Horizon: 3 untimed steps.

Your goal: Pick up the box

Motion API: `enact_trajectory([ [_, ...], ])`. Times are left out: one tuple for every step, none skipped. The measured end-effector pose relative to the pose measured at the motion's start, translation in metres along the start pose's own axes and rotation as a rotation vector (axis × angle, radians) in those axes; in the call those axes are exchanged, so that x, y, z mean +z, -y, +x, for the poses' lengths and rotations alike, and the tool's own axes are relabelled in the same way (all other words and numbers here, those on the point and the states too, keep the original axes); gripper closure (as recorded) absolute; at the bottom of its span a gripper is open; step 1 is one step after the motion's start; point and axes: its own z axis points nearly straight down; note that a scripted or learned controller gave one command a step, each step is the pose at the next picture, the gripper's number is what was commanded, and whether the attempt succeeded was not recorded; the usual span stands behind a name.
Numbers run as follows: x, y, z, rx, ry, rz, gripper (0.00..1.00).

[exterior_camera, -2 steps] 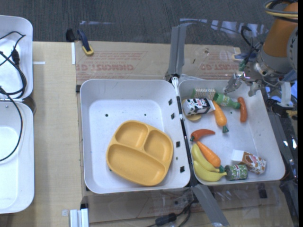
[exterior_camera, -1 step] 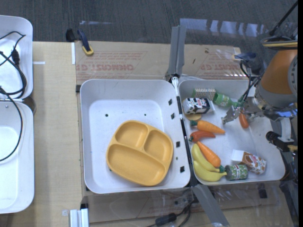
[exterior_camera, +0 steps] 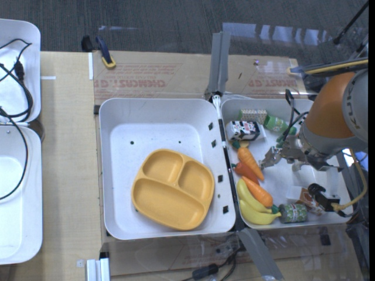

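I am on the reaching step: my gripper (exterior_camera: 274, 156) hangs low inside the right bin (exterior_camera: 328, 218), and there is nothing between my fingers. They look spread a little apart, pointing to the left side of the view, but they are small and dark here, so I am not fully sure how wide they are. The box (exterior_camera: 245, 130) I want is the small black and white carton that lies near the far left corner of this bin. It is up and to the left of my fingers, near but not touching them. A second, pale box (exterior_camera: 253, 115) sits just behind it, against the far wall, and a green bottle (exterior_camera: 274, 122) lies beside that one. Just left of my fingers, and closer than the carton, is an orange carrot (exterior_camera: 250, 162). Another carrot (exterior_camera: 258, 191) and a yellow banana (exterior_camera: 255, 209) lie lower down. I think my next move is to go up and left until my fingers are over the carton, with one finger on each side, then go down and squeeze. I must take care not to bump the carrot or push the carton into the wall. The yellow plate (exterior_camera: 173, 188) in the left bin (exterior_camera: 117, 174) is well apart from me.
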Motion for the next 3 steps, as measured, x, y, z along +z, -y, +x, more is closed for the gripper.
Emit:
enact_trajectory([
  [0.000,-0.044,-0.053,0.068,0.001,0.000,0.00],
  [0.004,-0.108,-0.047,0.257,-0.003,0.045,0.00],
  [-0.033,-0.117,-0.030,-0.038,0.002,-0.001,0.00],
])
